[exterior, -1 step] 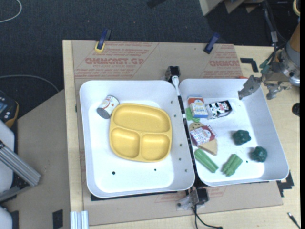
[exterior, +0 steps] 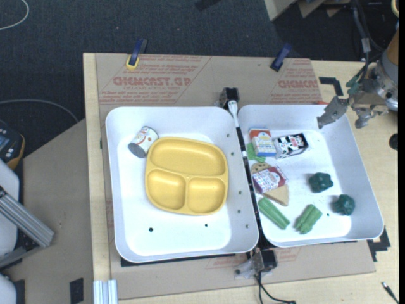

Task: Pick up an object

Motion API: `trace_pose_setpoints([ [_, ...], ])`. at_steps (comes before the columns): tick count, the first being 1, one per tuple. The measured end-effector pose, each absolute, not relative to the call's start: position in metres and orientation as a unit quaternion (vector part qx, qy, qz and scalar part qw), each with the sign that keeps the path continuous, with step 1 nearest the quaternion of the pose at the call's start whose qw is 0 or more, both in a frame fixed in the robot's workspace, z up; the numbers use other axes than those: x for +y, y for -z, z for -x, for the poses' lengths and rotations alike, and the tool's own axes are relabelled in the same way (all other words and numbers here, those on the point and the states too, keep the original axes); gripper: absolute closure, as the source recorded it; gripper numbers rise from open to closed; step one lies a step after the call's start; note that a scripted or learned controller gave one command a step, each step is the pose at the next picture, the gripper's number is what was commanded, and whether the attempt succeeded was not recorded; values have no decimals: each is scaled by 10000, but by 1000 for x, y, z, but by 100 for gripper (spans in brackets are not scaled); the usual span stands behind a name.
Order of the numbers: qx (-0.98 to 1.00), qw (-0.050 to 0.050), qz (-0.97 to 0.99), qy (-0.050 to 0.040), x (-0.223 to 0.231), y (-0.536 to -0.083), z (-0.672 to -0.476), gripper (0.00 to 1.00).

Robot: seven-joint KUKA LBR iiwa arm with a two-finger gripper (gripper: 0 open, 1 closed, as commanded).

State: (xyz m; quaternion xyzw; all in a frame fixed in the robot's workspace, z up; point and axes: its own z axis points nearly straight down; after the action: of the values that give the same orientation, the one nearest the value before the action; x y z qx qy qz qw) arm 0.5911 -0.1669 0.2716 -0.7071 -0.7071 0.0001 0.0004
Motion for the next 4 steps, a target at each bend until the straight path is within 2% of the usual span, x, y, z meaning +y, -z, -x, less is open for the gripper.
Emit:
trace_pose_setpoints([
  [1, -7079, 27, 7063, -15, -161, -223, -598, 0],
  [3, -7068, 34, 7074, -20, -172, -119, -589, 0],
  [4, -7071, 29, 7071, -13, -171, -82, -588, 0],
])
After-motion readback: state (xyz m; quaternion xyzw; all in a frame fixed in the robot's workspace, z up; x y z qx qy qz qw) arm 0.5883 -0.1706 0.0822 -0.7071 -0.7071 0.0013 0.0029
